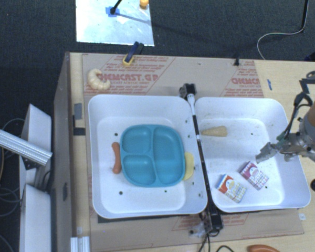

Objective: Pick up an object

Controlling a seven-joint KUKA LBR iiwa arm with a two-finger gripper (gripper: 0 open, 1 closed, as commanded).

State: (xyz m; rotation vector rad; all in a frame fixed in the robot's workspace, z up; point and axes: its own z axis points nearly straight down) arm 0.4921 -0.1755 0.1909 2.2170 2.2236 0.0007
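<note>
The right bin (283,114) holds three loose items. A tan wedge-shaped piece (214,132) lies near its left wall. A small red-and-white packet (253,175) and a second packet with an orange patch (231,187) lie near the front. My gripper (266,153) reaches in from the right, low over the bin floor. It hangs just above and to the right of the red-and-white packet. Nothing shows in its grasp.
The left bin (102,114) holds a blue divided plate (151,155), an orange sausage (116,158) to its left and a yellow piece (189,165) at its right edge. A pale curled item (98,79) and a blue-yellow tool (131,54) lie on the cardboard behind.
</note>
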